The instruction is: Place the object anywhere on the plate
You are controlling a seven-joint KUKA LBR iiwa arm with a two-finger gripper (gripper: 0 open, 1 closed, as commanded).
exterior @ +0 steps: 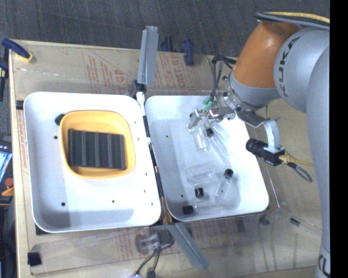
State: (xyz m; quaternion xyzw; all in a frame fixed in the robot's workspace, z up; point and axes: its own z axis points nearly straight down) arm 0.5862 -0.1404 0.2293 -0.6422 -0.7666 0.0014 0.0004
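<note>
A yellow plate (97,122) with a dark ribbed middle lies in the left bin (43,201). Several clear plastic vials with black caps lie in the right bin (168,132). One vial (225,182) rests near the bin's front right, and another clear vial (202,141) sits just below my gripper (202,120). The gripper hangs low over the upper middle of the right bin, well to the right of the plate. Whether it touches or holds the vial beneath it is hard to make out against the white floor.
Small black pieces (199,191) (187,210) lie near the right bin's front edge. A ridge (149,149) where the two bin rims meet divides the bins. A black cylinder (261,149) juts from the wrist over the bin's right rim. Blue clamps (17,50) hold the bench's far edge.
</note>
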